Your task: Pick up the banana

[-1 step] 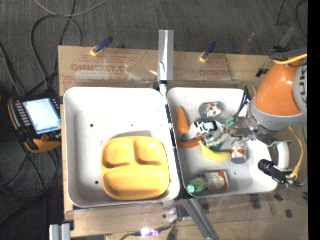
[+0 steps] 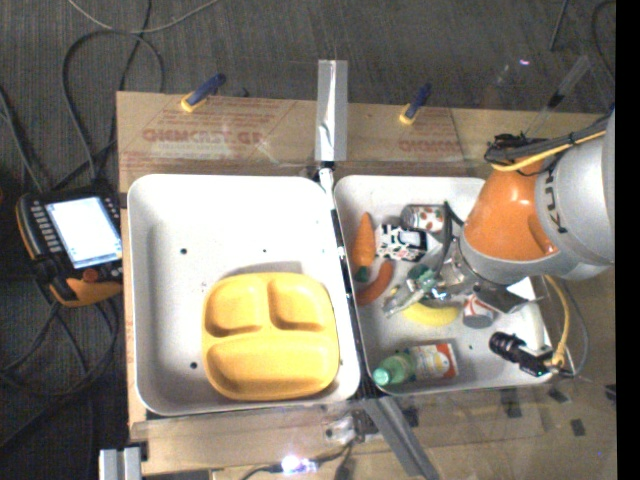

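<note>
Gripper [image 2: 428, 286] was low in the right bin [image 2: 520, 353], directly over the banana [image 2: 436, 315].

The banana lay near the centre of the right bin, its yellow body showing just below the gripper; whether the claw was open, closed or gripping could not be determined from this angle. Left of the banana lay a carrot [image 2: 366, 240] and a red sausage-shaped item [image 2: 375, 281], both against the bin's left wall. A bottle with a green cap [image 2: 418, 364] lay below the banana. The left bin [image 2: 160, 218] held a yellow divided tray [image 2: 269, 335].
</note>
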`<state>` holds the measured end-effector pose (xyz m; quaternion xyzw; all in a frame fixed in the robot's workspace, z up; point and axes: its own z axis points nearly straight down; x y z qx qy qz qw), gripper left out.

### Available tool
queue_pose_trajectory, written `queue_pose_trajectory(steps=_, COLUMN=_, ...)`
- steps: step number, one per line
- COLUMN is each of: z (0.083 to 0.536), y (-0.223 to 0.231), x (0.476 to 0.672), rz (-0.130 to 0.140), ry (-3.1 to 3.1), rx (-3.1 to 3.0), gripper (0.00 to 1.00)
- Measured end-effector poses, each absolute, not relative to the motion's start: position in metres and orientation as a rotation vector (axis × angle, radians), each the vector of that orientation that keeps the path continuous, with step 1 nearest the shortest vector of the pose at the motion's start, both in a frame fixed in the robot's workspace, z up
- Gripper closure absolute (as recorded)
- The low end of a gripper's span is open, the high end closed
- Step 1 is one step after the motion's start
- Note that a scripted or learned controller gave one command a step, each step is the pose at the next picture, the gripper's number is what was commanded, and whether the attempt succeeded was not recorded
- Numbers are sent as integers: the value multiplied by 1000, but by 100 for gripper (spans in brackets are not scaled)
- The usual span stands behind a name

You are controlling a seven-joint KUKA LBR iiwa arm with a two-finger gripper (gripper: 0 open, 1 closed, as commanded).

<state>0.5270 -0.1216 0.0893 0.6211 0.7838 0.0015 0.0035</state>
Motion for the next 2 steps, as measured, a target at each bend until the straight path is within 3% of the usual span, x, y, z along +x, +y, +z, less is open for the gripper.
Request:
queue_pose_trajectory(steps=1, z=99, y=-121, x=528, rz=9, ry=2455, rx=1946, gripper=100)
queue_pose_trajectory(steps=2, z=191, y=-77, x=552, rz=-5, ry=2363, rx=2073, gripper=100)
